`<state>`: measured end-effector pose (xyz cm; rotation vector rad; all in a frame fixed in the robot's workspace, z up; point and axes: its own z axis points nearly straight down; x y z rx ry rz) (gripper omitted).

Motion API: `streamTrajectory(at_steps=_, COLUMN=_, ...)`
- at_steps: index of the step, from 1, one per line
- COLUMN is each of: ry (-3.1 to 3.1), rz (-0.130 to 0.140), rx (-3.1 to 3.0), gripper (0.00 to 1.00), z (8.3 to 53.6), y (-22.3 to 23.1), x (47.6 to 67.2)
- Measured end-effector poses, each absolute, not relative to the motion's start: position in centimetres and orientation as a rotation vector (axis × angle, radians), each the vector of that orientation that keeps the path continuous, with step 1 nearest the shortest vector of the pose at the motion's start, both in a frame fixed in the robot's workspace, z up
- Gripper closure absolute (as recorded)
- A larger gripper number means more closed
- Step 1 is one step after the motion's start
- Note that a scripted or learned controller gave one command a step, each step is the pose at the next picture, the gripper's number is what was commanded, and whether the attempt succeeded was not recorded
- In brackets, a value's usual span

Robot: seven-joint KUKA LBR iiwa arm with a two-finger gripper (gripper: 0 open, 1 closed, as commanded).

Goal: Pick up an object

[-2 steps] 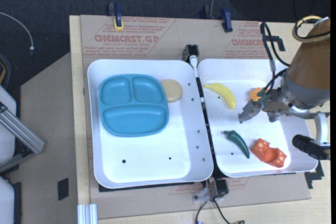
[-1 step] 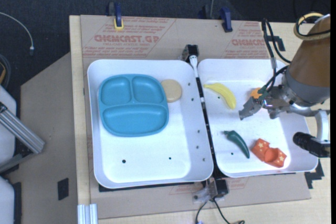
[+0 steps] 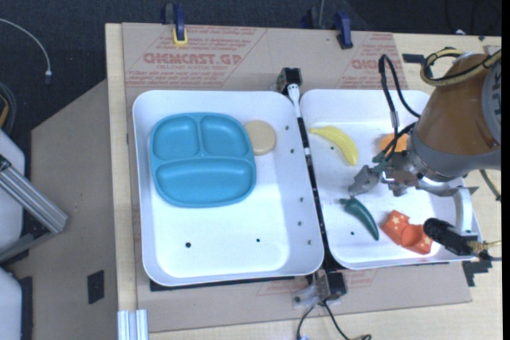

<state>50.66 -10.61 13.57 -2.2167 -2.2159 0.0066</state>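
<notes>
Desk, brown board top, clamped at its far edge, carrying two shallow white plastic bins set side by side, presumably so items can be drawn from one and the other kept as a separate holding area. Right-hand white bin, taken here as the landmark: it holds the loose candidates for picking. Yellow plastic banana lies flat toward the far side of this bin's floor; dark green plastic pepper lies flat near its middle, toward the near side; red-orange plastic toy food piece lies by its near right corner, just beside the pepper; a small orange object sits at the far right, partly behind cables, kind not discernible. All lie apart from one another, which should leave room for a grasp from above. Grey metal two-finger tool hangs over the middle of this bin, between banana and pepper, closer to the pepper; whether its fingers are spread or pressed together cannot be told, and nothing is seen pinched in it. Judged step: approach, pepper the likeliest target. Left of the landmark bin: the second white bin, holding a light blue three-compartment plastic plate and, touching the plate's right edge, a beige round disc; both well apart from the tool.
</notes>
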Motion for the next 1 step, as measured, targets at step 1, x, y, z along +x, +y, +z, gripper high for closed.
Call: streamTrajectory(at_steps=1, ry=-2.217, rz=0.003, rx=-2.219, gripper=0.0, z=8.28, y=-10.52, x=50.58)
